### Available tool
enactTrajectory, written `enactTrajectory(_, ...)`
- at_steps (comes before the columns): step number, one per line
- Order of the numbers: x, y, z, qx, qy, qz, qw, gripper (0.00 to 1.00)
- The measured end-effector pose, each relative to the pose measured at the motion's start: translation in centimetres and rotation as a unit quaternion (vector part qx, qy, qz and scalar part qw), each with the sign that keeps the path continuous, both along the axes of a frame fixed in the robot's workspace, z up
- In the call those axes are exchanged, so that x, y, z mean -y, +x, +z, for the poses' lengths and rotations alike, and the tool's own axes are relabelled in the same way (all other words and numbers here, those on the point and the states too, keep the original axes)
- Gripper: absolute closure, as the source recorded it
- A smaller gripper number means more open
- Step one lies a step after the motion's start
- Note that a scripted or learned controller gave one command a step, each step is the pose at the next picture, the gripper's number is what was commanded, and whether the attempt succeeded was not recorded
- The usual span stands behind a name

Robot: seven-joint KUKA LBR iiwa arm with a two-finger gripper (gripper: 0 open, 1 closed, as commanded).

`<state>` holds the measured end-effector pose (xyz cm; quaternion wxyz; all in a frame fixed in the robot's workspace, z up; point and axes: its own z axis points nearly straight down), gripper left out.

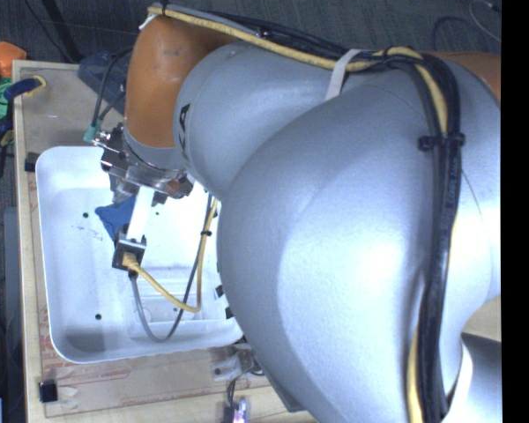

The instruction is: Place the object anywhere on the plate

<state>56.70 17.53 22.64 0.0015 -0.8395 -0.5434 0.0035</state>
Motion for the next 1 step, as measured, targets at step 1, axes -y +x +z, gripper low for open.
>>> enactTrajectory(1,-3.37,-4.17,-12.56,0.000,-0.0007,0.012,0.9999,1.00)
